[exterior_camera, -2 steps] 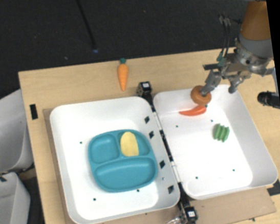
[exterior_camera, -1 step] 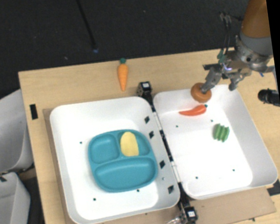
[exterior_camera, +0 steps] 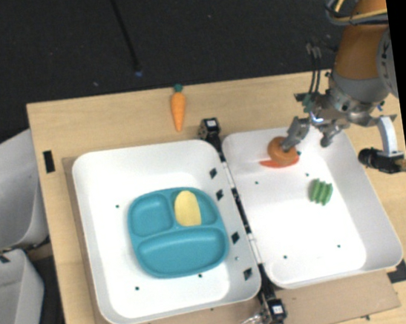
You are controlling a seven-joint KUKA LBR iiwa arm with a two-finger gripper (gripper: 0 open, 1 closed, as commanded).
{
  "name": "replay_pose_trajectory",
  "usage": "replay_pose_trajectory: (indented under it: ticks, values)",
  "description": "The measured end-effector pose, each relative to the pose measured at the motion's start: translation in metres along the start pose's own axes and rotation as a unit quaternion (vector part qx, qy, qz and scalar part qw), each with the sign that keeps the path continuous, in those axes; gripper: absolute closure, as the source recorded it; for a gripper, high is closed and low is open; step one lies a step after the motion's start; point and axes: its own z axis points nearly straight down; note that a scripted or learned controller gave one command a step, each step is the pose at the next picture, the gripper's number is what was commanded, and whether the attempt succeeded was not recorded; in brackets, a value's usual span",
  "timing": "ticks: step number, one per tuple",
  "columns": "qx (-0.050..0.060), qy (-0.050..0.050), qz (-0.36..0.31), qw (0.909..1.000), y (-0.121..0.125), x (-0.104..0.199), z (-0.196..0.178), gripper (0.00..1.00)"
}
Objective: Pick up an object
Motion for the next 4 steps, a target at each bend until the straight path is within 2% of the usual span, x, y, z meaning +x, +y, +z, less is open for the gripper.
replay_pose_trajectory:
  ticks: [2,3,4]
  values:
    - [-0.001,0.0,-0.001,1.0,0.009,-0.002,0.099,0.0]
    - [-0.005,-0.001,-0.001,1.0,0.011,-0.003,0.085,1.0]
    - [-0.004,0.0,-0.001,1.0,0.016,-0.001,0.039,1.0]
